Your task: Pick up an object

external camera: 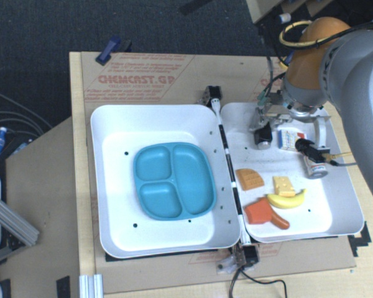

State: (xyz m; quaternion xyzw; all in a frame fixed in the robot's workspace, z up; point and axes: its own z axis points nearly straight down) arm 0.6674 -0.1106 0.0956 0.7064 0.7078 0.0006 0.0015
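Camera view | tool (pixel 290 131) at right bin's (pixel 342 219) far edge | grip state unclear

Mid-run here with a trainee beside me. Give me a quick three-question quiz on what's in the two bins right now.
1. True or false: the blue divided plate lies in the left bin.
2. Which lies nearest the banana? A) cheese wedge B) toast slice C) blue plate
3. Fill in: the gripper is over the ___ bin.

Key: 1 true. 2 A. 3 right; it is above the right bin's far end, away from the food pieces.
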